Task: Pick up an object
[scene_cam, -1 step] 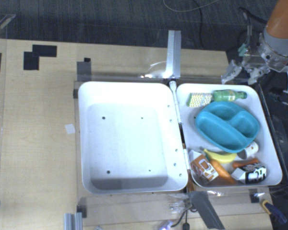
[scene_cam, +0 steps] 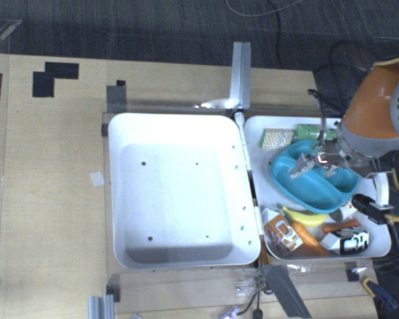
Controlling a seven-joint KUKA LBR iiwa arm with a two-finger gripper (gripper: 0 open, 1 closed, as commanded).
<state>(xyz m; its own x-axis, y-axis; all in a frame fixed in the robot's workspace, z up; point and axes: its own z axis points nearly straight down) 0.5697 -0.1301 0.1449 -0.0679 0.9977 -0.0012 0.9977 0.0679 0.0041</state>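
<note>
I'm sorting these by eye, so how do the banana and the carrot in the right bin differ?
The banana is yellow; the carrot is orange. The banana curves and lies right against the blue bowl; the carrot is straighter and sits nearer the bin's front edge. Both are long, lie flat and are side by side in the same bin.

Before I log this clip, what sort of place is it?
Likely a robotics lab bin-picking bench: two white bins on a wooden bench, an industrial arm above household clutter, loose cable on the floor.
</note>
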